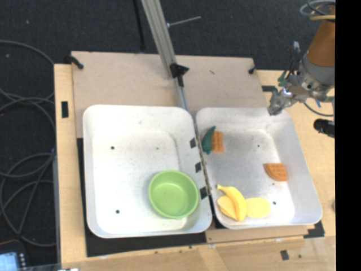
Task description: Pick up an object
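Banana (232,202): right bin (296,151), front, beside yellow piece (258,208). Likely light, stiff plastic, smooth; grip across narrow middle. Gripper (276,105): over bin's far corner, nothing held; jaws' spread cannot be told.

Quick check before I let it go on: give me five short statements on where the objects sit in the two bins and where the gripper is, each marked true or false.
1. The green bowl lies in the left bin. True.
2. The banana lies in the left bin. False: it is in the right bin, near its front left corner.
3. The gripper is over the right bin's far right corner. True.
4. The gripper holds the orange piece. False: that piece lies on the bin floor, apart from the gripper.
5. The green-and-orange object lies by the right bin's left wall. True.
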You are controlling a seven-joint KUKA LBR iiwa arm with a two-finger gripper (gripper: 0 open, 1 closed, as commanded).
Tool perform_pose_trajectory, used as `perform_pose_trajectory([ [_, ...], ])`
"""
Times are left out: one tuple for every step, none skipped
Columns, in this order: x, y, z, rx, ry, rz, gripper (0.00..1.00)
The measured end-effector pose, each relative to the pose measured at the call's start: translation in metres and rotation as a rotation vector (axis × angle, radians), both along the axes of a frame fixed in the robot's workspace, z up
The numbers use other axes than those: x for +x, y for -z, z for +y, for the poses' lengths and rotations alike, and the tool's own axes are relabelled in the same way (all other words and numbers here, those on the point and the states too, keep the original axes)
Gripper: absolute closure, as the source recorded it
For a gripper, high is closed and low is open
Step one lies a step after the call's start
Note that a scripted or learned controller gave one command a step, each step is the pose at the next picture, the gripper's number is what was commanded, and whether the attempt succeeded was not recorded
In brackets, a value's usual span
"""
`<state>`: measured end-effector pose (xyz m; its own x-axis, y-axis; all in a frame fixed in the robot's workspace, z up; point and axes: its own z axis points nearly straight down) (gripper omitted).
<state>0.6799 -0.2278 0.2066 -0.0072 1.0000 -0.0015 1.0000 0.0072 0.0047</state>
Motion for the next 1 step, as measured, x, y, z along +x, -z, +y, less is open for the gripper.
perform_pose_trajectory([
  [-0.0218, 0.0047, 0.0436, 0.001, 0.002, 0.004, 1.0],
])
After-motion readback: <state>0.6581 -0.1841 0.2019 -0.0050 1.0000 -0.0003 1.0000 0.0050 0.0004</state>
